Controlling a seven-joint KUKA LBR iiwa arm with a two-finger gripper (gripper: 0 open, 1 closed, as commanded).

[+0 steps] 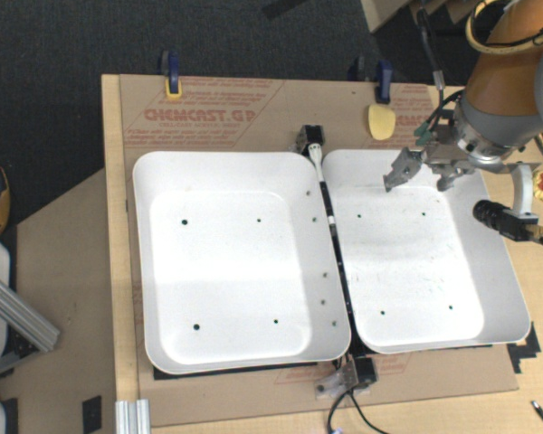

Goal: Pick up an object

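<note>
My gripper hangs over the far end of the right bin, close to its back rim. Its two grey fingers are spread apart, and only the white bin floor shows between them. A small pale yellow object lies on the brown board behind the right bin, outside both bins and a little left of the gripper. The left bin sits beside the right one, well away from the gripper.
The grey arm with its orange band comes in from the upper right. A black cylindrical part juts over the right bin's right rim. Two blue clamps hold the board's far edge. A black clip sits between the bins.
</note>
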